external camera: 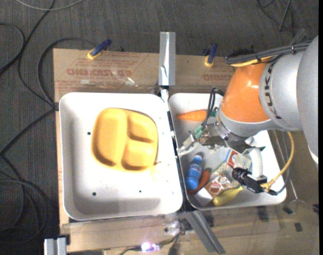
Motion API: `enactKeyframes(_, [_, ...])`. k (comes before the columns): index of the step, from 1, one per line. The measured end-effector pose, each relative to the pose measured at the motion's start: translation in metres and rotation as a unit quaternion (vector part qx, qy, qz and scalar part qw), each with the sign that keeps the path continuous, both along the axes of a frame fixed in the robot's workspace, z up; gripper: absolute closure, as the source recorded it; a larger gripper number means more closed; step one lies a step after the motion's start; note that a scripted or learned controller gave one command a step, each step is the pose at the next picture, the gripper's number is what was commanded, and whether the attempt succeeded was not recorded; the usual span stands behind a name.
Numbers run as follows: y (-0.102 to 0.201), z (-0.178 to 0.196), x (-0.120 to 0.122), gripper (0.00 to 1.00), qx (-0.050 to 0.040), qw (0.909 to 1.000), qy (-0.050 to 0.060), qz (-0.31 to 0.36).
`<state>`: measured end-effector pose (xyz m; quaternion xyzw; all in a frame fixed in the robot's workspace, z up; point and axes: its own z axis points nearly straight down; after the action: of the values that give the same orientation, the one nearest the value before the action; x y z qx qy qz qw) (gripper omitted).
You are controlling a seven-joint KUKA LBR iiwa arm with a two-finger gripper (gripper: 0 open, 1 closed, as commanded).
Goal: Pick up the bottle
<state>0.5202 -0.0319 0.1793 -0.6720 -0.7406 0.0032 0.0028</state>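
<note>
A small blue bottle (194,172) with a white cap lies in the right bin (275,194), close to its left wall, cap pointing up the view. My gripper (201,140) hangs just above the bottle's cap end, a little up and to the right of it, under the orange wrist band (246,92). Nothing visible is held by the gripper. The bottle rests on the bin floor, apart from the gripper.
Beside the bottle lie a red piece (204,178), a printed snack packet (222,176) and a yellow banana-like item (229,195). An orange wedge (192,115) sits at the bin's far end. The left bin (76,195) holds a yellow compartment tray (125,138).
</note>
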Motion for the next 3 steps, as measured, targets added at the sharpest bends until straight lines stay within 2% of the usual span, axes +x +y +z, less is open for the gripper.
enactKeyframes(1, [0.012,0.000,-0.022,0.00,0.0000,0.9995,0.000,0.030])
enactKeyframes(2, [-0.006,-0.018,-0.016,0.00,0.0094,0.9987,-0.016,0.047])
enactKeyframes(3, [-0.006,-0.018,-0.016,0.00,0.0097,0.9987,-0.016,0.047])
